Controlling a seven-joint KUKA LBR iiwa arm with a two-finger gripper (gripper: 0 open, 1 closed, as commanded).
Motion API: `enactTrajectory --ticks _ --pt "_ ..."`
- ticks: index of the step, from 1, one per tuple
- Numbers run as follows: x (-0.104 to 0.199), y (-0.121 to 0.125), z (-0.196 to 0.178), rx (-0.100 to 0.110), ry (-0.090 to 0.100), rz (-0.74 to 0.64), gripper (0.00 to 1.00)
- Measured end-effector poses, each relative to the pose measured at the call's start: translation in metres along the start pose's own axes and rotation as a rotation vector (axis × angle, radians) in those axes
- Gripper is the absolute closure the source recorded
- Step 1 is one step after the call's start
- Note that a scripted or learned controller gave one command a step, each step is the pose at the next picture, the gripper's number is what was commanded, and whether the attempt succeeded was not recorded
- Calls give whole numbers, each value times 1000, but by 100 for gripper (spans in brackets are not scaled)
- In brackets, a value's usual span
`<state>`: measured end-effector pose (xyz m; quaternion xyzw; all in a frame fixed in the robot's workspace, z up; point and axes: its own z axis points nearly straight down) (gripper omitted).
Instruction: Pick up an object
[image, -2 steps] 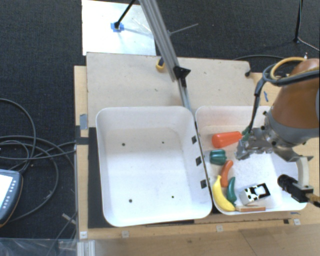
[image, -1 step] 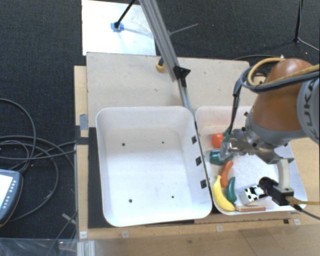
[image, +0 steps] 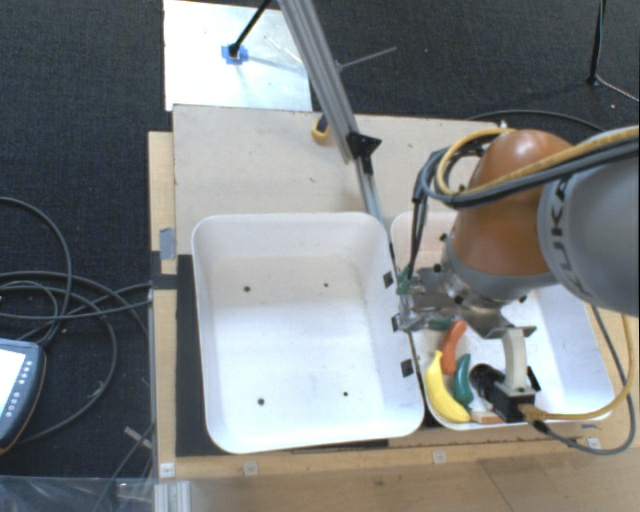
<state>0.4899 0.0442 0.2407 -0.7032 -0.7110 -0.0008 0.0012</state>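
- Left bin (image: 205, 330): nothing in it that I can see, just white floor with a few small dark dots. No target there.
- Right bin (image: 578, 335): all the goodies are here, bunched up in the near-left corner. A yellow banana-shaped piece (image: 443, 388) lies right along the left wall, a teal piece (image: 462, 378) is touching it, and an orange piece (image: 453, 343) pokes out from under the wrist just above those two.
- Gripper (image: 450, 322): it's low over that same cluster, roughly at the orange piece. The big wrist blocks my view, so honestly I can't tell if it's open or closed, or whether it has hold of anything.
- What worries me: the three pieces are so tight together that a close could catch two at once or squirt one out sideways.
- Also the banana hugs the wall, so going for it risks clipping the bin's edge and shoving the whole bin.
- And with my view blocked, I'd guess a missed grab won't be obvious until the arm lifts.
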Motion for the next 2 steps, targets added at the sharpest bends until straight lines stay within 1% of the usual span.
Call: enactTrajectory --ticks 1,2 --pt "53 -6 -4 -1 0 0 100" --pt "49 -6 -4 -2 -2 6 0"
